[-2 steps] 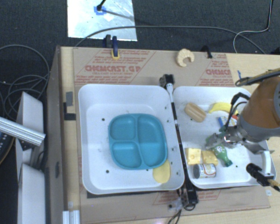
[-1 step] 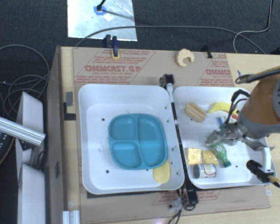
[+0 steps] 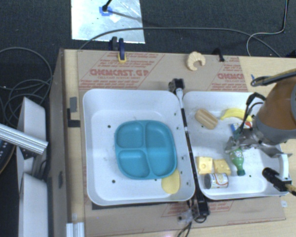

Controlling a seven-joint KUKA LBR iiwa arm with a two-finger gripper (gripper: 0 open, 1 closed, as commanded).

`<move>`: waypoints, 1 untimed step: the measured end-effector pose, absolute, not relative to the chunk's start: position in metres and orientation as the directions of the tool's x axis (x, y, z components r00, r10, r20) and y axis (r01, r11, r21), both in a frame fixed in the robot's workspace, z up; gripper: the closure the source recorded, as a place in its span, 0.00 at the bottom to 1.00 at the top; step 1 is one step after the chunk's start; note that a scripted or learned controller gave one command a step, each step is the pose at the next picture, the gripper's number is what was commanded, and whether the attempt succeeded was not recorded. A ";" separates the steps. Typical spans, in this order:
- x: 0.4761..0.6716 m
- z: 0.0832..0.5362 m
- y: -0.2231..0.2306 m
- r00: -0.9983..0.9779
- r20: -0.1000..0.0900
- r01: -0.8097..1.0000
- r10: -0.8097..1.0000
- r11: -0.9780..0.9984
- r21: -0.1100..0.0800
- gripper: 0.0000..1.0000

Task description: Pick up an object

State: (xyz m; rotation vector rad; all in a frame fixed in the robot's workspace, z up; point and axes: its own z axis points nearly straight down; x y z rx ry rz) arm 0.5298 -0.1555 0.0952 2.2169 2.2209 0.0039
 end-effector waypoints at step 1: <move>0.558 0.139 -0.103 -0.004 0.000 1.000 1.000 0.004 0.003 1.00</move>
